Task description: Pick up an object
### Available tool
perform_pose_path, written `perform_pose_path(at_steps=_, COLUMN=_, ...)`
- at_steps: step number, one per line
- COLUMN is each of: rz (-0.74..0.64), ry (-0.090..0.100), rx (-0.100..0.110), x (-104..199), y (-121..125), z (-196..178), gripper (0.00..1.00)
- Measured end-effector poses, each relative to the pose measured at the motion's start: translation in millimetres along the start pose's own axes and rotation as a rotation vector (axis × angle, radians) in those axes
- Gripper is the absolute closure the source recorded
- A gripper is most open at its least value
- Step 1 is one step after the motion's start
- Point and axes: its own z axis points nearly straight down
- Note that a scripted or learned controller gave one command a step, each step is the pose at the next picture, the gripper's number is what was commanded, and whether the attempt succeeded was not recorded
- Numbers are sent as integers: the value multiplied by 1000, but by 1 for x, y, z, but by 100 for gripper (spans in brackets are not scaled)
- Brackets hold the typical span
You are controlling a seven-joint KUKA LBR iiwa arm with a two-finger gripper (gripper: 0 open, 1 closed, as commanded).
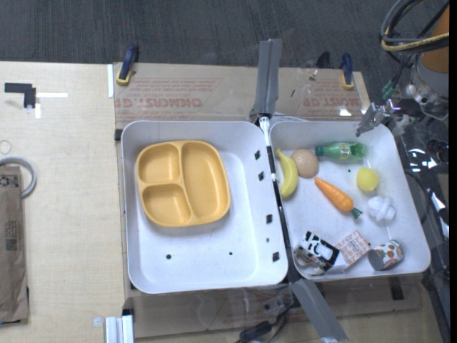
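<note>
Task objects all sit in the right bin (407,191). Banana (288,175) lies against the bin's left wall, touching the tan ball (305,163) just right of it. Green bottle (340,150) lies on its side near the far wall. Yellow ball (368,179) is below the bottle's right end, apart from it. Carrot (335,195) lies at a slant mid-bin, tip toward the banana, green end toward the white object (381,209) beside it. Along the near wall: black-and-white carton (316,252), pink-patterned carton (353,248) touching it, and an orange-and-white pouch (388,254) in the near right corner.

Nothing is lifted; every item rests on the bin floor.

My gripper (373,118) is at the bin's far right corner, above the rim, near the bottle's cap end but apart from it. Too small and blurred; whether it is closed I cannot tell.

Left bin (214,263) holds a yellow divided tray (183,183), three compartments, toward the far left part. Both bins sit on the table (57,141). A brown bag (12,241) lies at the table's left edge.
</note>
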Motion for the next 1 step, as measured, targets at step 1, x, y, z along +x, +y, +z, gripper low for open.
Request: perform_pose_path(at_steps=1, rz=-203, ry=0, rx=-1, x=16, y=-52, z=84, gripper=0)
